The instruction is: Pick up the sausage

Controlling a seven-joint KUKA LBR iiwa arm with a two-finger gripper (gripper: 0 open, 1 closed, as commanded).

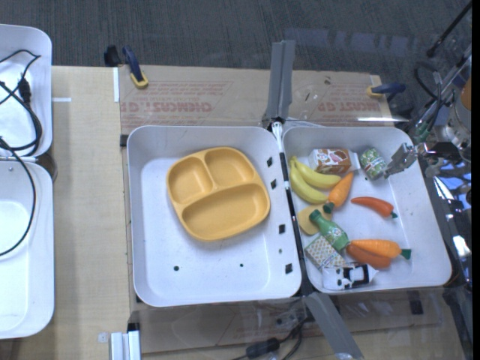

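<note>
The left bin [150,223] holds a yellow divided plate [217,193]. The right bin [427,223] holds bananas [309,180], carrots [375,248] and a sausage [373,205] (red-orange, mid-right). The end effector [401,160] hangs near a green can [370,162]; I cannot tell its opening.

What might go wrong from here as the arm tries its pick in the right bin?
1. The gripper sits right beside a green can and may take that instead.
2. The bananas, a carrot and a packet lie touching, so a descent there may pinch or shove a neighbour.
</note>
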